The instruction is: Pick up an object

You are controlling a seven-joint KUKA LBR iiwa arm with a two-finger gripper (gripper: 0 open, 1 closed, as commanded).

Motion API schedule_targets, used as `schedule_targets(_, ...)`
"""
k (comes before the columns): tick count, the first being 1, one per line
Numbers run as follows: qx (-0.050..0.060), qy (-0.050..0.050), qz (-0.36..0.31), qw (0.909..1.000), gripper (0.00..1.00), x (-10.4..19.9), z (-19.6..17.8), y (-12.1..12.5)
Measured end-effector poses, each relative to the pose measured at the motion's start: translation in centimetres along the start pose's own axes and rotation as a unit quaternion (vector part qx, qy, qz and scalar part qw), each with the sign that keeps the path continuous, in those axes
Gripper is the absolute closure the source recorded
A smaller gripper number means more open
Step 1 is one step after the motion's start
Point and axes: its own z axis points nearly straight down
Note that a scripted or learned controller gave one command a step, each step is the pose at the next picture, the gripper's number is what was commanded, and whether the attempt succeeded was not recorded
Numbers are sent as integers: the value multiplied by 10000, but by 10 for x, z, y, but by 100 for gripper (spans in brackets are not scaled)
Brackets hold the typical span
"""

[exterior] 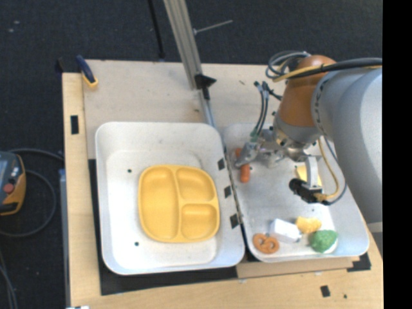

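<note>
The grey arm [351, 108], w/ its orange band, is reaching in from the right & hanging over the back-left part of the right bin [353, 250]. The gripper [250, 153] is sitting low near that bin's left wall, close to the divide btwn the two bins. Whether it's released or clenched, can't tell: the tip is showing too small & cluttered.

A small orange piece [244, 173] is lying just in front of the gripper, right by the bin's left wall. Can't tell whether the two are touching.

The other bits are sitting well apart from the gripper, along the right bin's front edge. From left to right:
- a brown-orange pretzel shape [265, 243]
- a white block [283, 229], just beside the pretzel shape
- a yellow piece [309, 224], next to the block
- a green lump [324, 240], at the front-right corner, just beside the yellow piece

The left bin [103, 147] is holding a yellow plate [179, 203] w/ three compartments, lying flat approx. in the middle.

A metal post [183, 37] is slanting up from the bench [141, 89] behind the bins, and a small blue & yellow thing [87, 73] is lying at the bench's back-left corner.
</note>
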Motion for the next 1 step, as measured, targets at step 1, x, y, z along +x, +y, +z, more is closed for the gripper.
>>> schedule_targets(1, -32, -2, 14, 10000, 100, -1, -14, 2)
